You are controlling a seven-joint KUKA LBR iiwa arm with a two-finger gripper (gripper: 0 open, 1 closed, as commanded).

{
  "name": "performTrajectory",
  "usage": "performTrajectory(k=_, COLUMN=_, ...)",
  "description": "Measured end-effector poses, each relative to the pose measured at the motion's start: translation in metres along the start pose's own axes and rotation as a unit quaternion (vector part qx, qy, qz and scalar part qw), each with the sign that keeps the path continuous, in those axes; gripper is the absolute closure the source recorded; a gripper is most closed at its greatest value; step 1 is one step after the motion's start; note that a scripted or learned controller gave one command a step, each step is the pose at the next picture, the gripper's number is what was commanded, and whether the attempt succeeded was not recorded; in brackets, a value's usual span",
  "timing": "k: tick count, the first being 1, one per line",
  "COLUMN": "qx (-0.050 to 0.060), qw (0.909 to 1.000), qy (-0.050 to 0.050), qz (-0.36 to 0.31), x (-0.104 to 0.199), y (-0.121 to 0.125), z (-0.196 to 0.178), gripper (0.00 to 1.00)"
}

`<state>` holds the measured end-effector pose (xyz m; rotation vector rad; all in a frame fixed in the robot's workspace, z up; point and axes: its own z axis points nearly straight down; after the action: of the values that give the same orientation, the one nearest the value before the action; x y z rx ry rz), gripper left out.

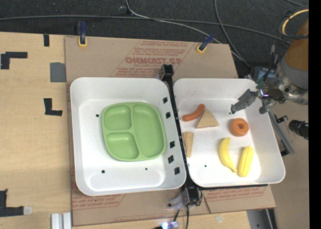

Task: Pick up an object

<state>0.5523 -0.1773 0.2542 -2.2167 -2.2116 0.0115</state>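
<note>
Here, nearest you in the right bin (268, 175): corn cob (245, 161), banana (226, 154), wafer (188, 143). Behind them: orange doughnut (239, 127), wedge (207, 119), sausage (193, 113). Left bin (83, 122): 1 green divided plate (133, 131). Gripper (252, 101) hangs above the right bin's far right, just past the doughnut, fingers apart, holding nothing.

Red "CHEMCAST GP" print, upside down, on brown sheet (150, 57) under bins

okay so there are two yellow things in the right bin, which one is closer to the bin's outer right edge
The corn cob, straight and ridged. It lies just right of the curved banana, which is nearer the middle of the right bin.
</note>
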Motion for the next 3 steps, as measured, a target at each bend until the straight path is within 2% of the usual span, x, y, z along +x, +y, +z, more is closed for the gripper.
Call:
performTrajectory(k=1, qx=-0.006, qw=1.0000, qy=-0.001, qz=-0.002, x=0.000, y=0.002, z=-0.006, gripper=0.00)
performTrajectory(k=3, qx=-0.003, qw=1.0000, qy=-0.001, qz=-0.002, x=0.014, y=-0.008, z=0.092, gripper=0.00)
